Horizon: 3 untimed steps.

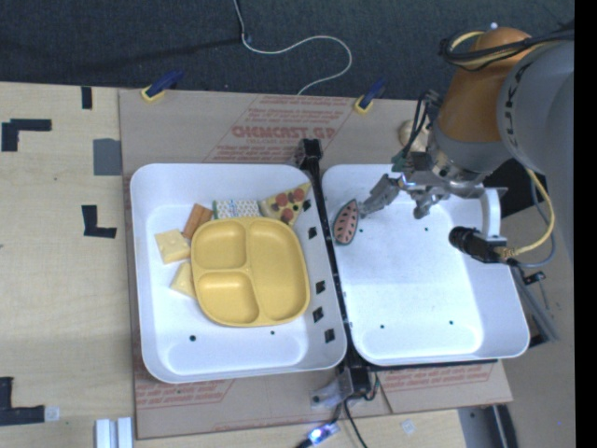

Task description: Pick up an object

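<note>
I can't tell the gripper's [403, 192] state from here. The small speckled oval object [346, 221] lies just beyond its tip, toward the left bin [149, 250]; I'd centre over it, then descend squarely

Smooth, glossy yellow plastic on the divided plate [250, 271]. Smooth white plastic for both bins [149, 213], resting on matt brown cardboard [270, 129].

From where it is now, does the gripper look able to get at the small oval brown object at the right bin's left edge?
Probably yes: the gripper sits just beside the small oval brown object, with bare right bin floor around it; the divider wall close by may crowd it.
</note>
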Available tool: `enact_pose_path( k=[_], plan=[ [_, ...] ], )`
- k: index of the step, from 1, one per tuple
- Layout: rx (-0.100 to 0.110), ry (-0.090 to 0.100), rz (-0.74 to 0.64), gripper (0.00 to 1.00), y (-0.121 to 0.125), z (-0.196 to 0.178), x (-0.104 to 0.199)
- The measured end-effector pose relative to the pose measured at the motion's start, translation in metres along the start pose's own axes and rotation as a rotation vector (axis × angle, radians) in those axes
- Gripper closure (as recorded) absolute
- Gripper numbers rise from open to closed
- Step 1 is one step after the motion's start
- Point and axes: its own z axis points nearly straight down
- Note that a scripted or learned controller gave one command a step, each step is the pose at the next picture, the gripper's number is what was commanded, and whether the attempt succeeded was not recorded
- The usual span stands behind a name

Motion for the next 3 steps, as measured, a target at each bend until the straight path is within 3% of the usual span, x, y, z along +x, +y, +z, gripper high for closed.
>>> enact_pose_path(
  k=[1, 3],
  plan=[
    [-0.014, -0.001, -0.003, 0.0, 0.003, -0.009, 0.0],
    [-0.012, -0.003, -0.003, 0.0, 0.002, 0.11, 0.002]
  ],
)
